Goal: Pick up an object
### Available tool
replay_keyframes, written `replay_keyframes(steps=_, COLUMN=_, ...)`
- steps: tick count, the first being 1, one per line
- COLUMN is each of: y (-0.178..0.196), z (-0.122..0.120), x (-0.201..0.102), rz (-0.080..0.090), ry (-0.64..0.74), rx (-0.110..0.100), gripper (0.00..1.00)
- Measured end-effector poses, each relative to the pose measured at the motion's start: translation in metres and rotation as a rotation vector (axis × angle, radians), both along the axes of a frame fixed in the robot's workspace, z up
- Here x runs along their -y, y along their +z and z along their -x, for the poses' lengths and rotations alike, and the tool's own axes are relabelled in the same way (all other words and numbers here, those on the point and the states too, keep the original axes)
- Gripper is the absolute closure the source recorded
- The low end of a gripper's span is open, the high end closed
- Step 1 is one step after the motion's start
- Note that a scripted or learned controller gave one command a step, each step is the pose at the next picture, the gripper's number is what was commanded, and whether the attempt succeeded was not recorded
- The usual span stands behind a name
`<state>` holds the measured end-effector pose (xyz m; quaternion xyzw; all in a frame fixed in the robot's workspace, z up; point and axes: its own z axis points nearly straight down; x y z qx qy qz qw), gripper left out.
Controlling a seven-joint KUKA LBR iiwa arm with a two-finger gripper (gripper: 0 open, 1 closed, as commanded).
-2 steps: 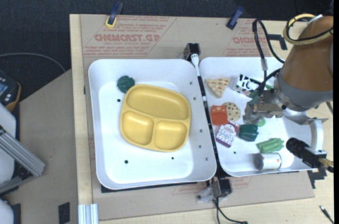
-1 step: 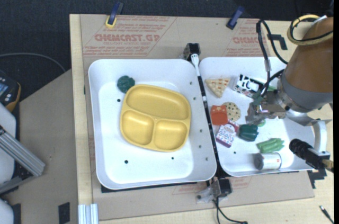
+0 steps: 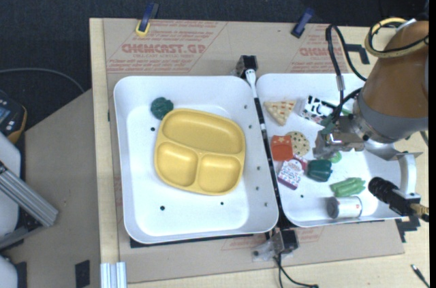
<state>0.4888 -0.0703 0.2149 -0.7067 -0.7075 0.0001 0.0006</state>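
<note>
In the left bin, at the centre-left of the frame, a yellow tray with three compartments lies flat, all of them bare, and a small dark green lump sits just beside its upper left corner. The right bin holds the small pieces: a pizza slice, an orange block touching a cookie, a pink packet, a black-and-white piece, a teal piece, a green pepper and a white can near the lower rim. The gripper hangs just above the teal piece, at the centre-right; whether its jaws are spread or closed cannot be told, and nothing shows between them. The teal piece looks the likely target: probably light, hard plastic, smooth and rounded, so it could slip, and a hold across its narrow middle seems best.
</note>
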Motion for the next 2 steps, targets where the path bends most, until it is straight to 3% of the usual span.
replay_keyframes(steps=1, y=0.006, z=-0.006, x=0.004, rz=0.002, ry=-0.001, rx=0.003, gripper=1.00)
replay_keyframes(steps=2, y=0.020, z=0.004, x=-0.002, rz=0.001, ry=0.000, rx=0.005, gripper=1.00)
